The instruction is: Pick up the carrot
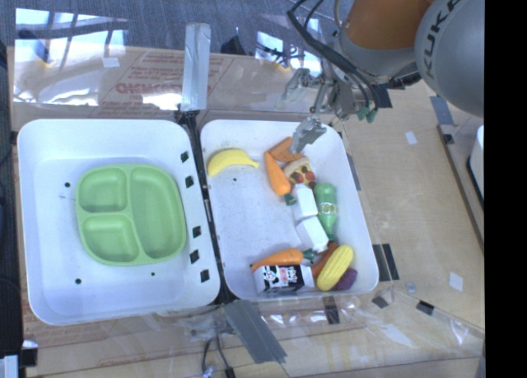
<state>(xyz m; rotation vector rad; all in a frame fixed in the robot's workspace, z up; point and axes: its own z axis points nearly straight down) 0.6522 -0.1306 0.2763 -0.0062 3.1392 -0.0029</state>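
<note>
Leftmost, the left bin (33,203) holds a green divided plate (130,214) lying flat near its middle. Next, the right bin (239,228) carries a yellow banana (231,160) at its upper left corner. Toward the bin's top, a carrot (277,174) lies slanted, touching a second orange piece (282,151) above it and a pizza-slice toy (301,174) on its right. Below these sit a white block (307,216) and a green bottle (327,203). Along the bottom edge lie another carrot (277,259), a small milk carton (282,277), a corn cob (334,266) and a purple piece (346,279). The end effector (306,137) hangs just above the orange piece at the bin's top; whether its fingers are apart or together cannot be told.
</note>
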